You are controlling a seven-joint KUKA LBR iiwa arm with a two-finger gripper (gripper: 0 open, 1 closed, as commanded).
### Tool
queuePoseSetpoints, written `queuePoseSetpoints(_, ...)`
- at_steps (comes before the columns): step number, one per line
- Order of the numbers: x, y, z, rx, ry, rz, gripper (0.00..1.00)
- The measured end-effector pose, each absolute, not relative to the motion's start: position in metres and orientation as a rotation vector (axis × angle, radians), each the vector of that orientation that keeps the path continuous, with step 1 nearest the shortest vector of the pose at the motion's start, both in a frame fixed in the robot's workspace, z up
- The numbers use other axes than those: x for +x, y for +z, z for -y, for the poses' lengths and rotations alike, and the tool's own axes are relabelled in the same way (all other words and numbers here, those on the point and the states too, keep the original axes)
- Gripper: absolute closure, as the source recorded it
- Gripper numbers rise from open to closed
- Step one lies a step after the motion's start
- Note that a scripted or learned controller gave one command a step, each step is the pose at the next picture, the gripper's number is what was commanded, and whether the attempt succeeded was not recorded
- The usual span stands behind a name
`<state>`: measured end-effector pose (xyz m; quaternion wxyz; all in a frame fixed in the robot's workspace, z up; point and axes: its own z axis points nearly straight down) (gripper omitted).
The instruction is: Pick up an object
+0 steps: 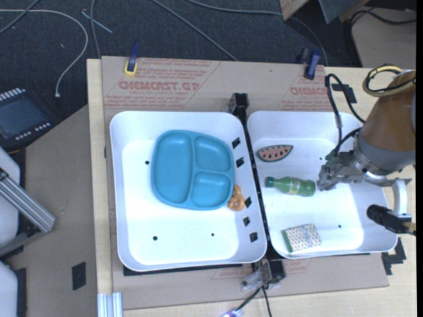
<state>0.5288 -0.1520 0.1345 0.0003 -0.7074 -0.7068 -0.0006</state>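
In the right bin lie a watermelon slice at the upper left, a green bottle on its side in the middle, and a speckled sponge-like block near the front edge. My gripper hangs low in that bin, just right of the bottle's end, its tip close to the bottle. Nothing shows between the fingers. The left bin holds a blue divided plate and a small orange-brown toy at the plate's right edge.
The arm's grey and orange body covers the right bin's right side. A black divider with clips runs between the bins. Cables lie on the dark floor behind the bench.
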Motion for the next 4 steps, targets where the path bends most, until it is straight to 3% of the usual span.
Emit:
queuePoseSetpoints(2, 0.541, 0.21, 0.155, -2.223, -0.004, 2.225, 1.0)
queuePoseSetpoints(4, 0.536, 0.231, 0.041, -2.212, -0.004, 2.228, 1.0)
